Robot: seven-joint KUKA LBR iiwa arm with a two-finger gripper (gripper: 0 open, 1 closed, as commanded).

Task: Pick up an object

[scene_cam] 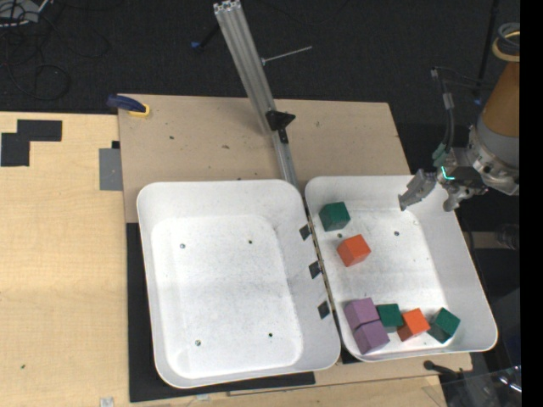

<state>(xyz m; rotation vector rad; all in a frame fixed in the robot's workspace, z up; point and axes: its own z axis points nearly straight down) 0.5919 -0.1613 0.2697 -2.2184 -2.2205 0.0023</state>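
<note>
The right bin (407,261) holds several blocks. A green cube (334,215) lies near its upper left, with an orange cube (353,249) just below it. Along the front edge sit a purple block (366,324), a small green block (390,315), an orange block (414,322) and a green block (444,324). My gripper (434,191) hangs over the bin's upper right corner, open, with nothing between its fingers. It is well to the right of the green and orange cubes.
The left bin (225,282) lies beside the right one. A slanted aluminium bar (254,83) rises from the bins' shared top edge. A blue and yellow clamp (127,104) sits at the bench's far left corner.
</note>
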